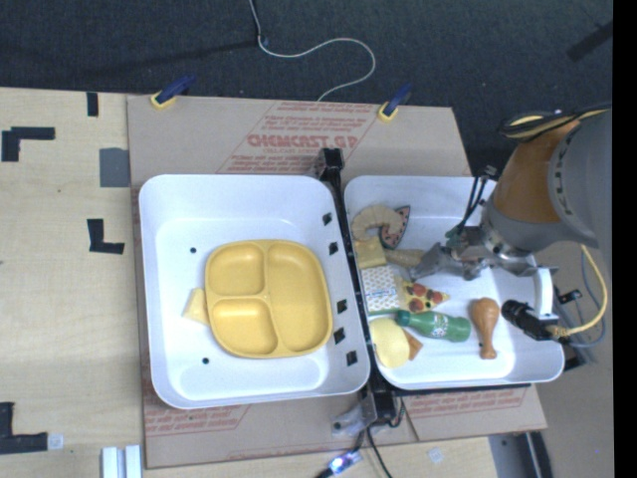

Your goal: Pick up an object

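Bottle (435, 325), green, lies on its side near the right bin's (537, 368) front, just beside a drumstick (486, 325). Behind them you see the gripper (438, 258) low over the clutter; jaw state cannot be told. Left bin (164, 267) holds a yellow divided plate (269, 297). Cardboard (299, 139) lettering behind is not readable.

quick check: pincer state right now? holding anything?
Pincer: low in the right bin, near the pizza slice and green bottle. Open or closed cannot be told; nothing seen in its grip.
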Available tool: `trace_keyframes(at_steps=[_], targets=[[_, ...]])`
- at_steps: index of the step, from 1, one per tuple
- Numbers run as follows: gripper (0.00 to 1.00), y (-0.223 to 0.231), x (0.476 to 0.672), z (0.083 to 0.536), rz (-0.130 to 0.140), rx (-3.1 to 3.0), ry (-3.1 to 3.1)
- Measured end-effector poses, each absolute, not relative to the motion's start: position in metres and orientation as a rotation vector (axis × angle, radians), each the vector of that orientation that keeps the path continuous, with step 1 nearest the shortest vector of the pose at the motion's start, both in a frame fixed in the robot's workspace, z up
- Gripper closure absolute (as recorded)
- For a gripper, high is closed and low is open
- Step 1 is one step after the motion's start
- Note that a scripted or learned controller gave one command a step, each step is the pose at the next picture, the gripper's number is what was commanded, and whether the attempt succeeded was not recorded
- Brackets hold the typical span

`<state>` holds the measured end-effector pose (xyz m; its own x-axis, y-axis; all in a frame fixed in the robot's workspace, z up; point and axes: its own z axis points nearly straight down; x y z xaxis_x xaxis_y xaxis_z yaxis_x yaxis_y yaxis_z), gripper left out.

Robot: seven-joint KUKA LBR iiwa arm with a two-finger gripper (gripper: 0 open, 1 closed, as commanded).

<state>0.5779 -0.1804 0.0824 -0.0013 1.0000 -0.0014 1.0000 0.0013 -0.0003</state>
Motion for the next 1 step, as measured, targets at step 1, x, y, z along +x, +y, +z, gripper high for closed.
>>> trace_keyframes(at_steps=[1], targets=[[1.0,-0.1802,0.5788,0.0952,0.0,2.217,2.223]])
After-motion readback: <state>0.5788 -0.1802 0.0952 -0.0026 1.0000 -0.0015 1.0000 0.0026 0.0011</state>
